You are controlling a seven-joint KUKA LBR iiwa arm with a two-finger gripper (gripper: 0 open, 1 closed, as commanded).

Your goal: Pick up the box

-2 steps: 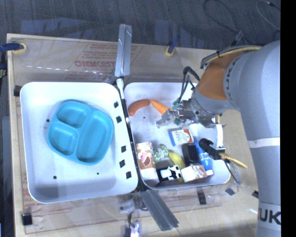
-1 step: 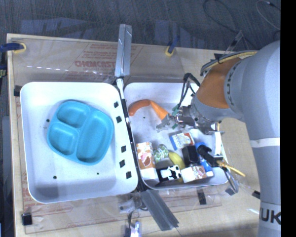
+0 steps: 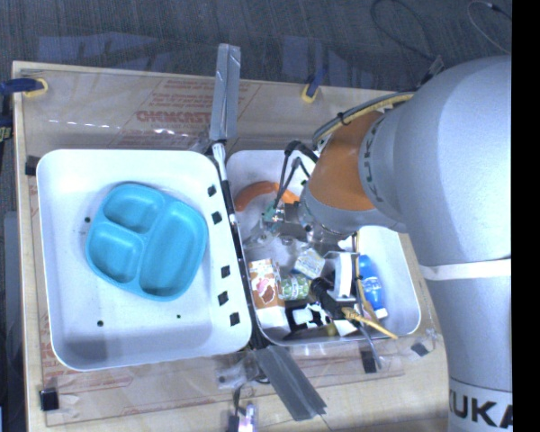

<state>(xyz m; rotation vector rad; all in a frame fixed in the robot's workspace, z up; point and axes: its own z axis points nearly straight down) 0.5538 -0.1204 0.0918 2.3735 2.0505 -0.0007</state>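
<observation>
**Box not yet lifted**

The gripper is down in the right bin, among clutter. Whether it is apart or together cannot be told (wrist hardware masks it). The box, a printed carton by appearance, lies just left of the gripper, below it in the frame, resting on the bin floor. Grasp and lift remain outstanding.

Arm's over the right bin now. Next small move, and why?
Probably a short descent toward the box. The claw sits low over the clutter in the right bin, and the box lies against the bin's left wall, apparently not gripped. Whether the claw is lined up, I cannot tell.
</observation>
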